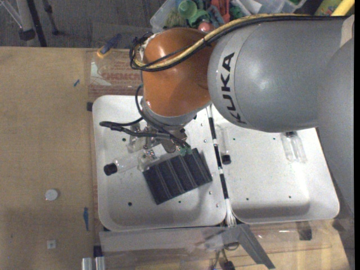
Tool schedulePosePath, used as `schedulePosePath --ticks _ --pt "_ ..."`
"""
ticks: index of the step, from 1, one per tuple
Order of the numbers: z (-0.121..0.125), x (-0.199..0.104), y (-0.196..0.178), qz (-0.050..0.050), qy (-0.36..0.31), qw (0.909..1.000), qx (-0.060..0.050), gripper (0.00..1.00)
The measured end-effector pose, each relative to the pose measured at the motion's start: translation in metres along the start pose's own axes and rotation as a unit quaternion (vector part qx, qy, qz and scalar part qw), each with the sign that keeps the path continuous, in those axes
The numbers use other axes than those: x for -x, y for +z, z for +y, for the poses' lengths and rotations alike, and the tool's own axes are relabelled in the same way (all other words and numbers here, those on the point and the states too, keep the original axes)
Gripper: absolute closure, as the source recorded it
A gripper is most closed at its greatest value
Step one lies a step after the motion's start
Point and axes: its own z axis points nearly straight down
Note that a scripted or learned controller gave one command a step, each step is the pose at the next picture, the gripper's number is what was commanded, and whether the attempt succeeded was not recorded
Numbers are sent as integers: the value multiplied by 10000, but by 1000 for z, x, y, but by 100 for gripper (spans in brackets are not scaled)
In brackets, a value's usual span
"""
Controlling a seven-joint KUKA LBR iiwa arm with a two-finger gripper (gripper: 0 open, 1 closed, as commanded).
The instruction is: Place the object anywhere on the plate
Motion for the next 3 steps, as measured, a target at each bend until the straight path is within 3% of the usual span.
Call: schedulePosePath --ticks 1,2,3 --pt "-24 -15 118 3 -133 9999 1 100" --pt "-1 5 11 -5 -1368 9906 3 100" --pt "-32 -42 109 -58 -463 9989 3 100"
